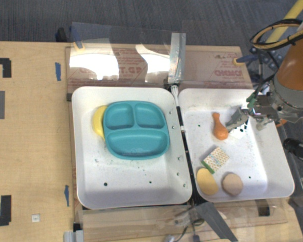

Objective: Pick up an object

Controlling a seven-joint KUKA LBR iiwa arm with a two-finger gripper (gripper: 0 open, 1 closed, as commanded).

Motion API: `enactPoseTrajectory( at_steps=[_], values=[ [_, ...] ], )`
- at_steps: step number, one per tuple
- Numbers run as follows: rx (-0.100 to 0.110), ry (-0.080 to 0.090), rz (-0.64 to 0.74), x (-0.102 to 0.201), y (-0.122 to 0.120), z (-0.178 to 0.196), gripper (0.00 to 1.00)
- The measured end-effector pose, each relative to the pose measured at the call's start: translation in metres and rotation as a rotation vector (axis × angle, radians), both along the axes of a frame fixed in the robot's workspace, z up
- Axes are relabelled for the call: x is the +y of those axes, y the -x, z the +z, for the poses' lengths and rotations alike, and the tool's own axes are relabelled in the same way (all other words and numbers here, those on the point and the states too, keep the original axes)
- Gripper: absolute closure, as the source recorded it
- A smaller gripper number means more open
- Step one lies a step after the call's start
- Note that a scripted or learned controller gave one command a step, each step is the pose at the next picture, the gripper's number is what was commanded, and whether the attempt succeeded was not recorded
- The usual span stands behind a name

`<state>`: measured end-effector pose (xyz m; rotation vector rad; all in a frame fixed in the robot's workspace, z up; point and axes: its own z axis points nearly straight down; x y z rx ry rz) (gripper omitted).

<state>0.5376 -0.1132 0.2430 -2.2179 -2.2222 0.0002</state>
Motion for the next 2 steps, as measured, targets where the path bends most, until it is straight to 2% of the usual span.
enactPoseTrajectory(
  at_steps=[1, 2],
  values=[
    [0.008, 0.000, -0.334, 0.022, -0.024, -0.137, 0.00],
    [-0.005, 0.000, -0.120, 0.051, -0.036, -0.057, 0.00]
  ],
)
